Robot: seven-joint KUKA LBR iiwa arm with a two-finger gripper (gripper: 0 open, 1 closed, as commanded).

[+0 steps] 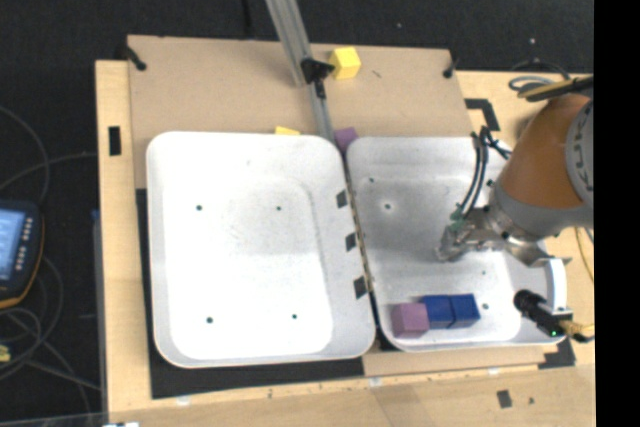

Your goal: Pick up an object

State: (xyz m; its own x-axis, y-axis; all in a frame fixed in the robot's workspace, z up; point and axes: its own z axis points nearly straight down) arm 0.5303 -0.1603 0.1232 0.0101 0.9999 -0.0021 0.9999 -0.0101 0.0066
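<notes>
Gripper [452,245] of mine hangs over the middle of the right-hand shallow white bin [400,165], its grasp impossible to tell, while the blue rectangular block [450,311] lies nearer, beside a purple cube [409,318] to its left.
</notes>
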